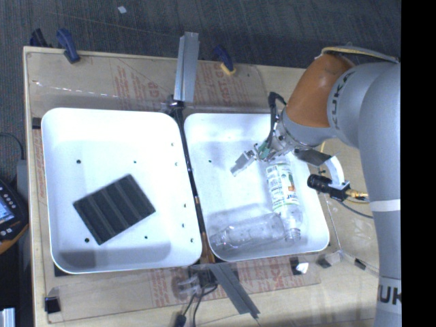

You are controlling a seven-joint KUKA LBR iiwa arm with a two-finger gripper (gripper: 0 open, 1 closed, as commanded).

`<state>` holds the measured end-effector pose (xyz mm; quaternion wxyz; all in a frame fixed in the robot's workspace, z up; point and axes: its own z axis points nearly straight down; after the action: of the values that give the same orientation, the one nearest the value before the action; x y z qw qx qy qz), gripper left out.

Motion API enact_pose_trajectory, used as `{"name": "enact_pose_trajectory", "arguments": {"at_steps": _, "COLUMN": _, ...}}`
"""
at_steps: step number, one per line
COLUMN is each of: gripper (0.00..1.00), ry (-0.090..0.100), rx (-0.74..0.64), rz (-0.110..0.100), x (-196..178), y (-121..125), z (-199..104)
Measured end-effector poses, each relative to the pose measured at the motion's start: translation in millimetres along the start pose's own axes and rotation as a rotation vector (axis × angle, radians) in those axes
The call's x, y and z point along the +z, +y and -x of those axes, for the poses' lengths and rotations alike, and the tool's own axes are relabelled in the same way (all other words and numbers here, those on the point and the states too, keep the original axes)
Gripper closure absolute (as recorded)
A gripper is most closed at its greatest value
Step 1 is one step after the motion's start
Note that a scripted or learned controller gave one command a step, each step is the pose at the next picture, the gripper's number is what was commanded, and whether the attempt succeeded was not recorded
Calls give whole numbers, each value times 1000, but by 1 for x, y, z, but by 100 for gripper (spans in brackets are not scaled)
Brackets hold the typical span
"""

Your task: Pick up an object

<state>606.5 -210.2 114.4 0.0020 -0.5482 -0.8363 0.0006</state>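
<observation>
Now over the right bin, bottle within reach

Plainly the step in hand is the approach: the arm point(354, 107) reaches in from the right and its tool point(253, 157) hangs low over the upper middle of the right bin point(211, 135). One finger point(240, 162) juts out to the left above bare bin floor. How wide the tool stands I cannot tell, since the wrist hides the other side, and nothing can be seen caught in it.

The likeliest thing to take is the labelled bottle point(282, 191), lying on its side along the bin's right wall, its upper end just beside the tool. A second, clear bottle point(252, 234) lies crosswise along the near wall, its right end touching or almost touching the lower end of the first.

As I judge it, the next move calls for shifting the tool a little rightward and nearer the camera, turning it so the fingers straddle the bottle's width, then coming down and closing. A round, smooth body may roll away.

Counted: two white bins, two bottles in the right one, and one dark ribbed slab point(114, 208) in the left bin point(61, 125), well apart from the tool.
</observation>
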Motion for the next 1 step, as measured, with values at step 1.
{"name": "enact_pose_trajectory", "arguments": {"at_steps": 1, "gripper": 0, "ry": 0, "rx": -69, "rz": 1, "x": -55, "y": -26, "z": -13}}
